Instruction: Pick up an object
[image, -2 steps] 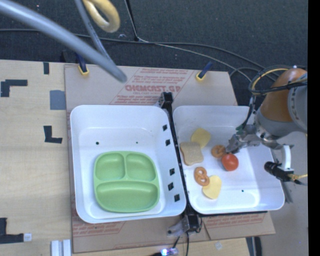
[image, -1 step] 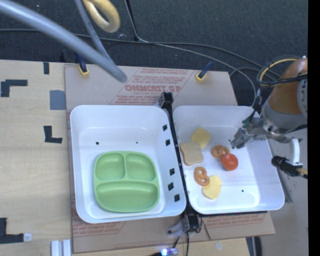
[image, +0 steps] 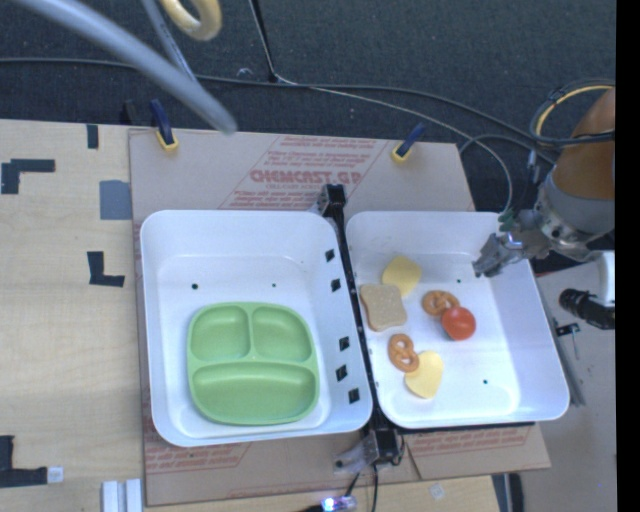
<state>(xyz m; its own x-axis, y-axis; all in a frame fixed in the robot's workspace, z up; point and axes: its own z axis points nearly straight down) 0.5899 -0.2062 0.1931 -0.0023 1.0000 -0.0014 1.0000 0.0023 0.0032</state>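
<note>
Six food items lie in the right bin (image: 520, 390) on the counter, with the tomato (image: 459, 323) nearest, just down and left of my gripper (image: 490, 262) at the bin's far right wall. Whether my jaws are spread, I cannot tell; nothing visibly sits between them. A green plate (image: 253, 362) fills the left bin (image: 160, 250).

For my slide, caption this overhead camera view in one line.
KUKA arm's gripper poised at the right bin edge above toy food; green divided plate sits in the left bin.
</note>
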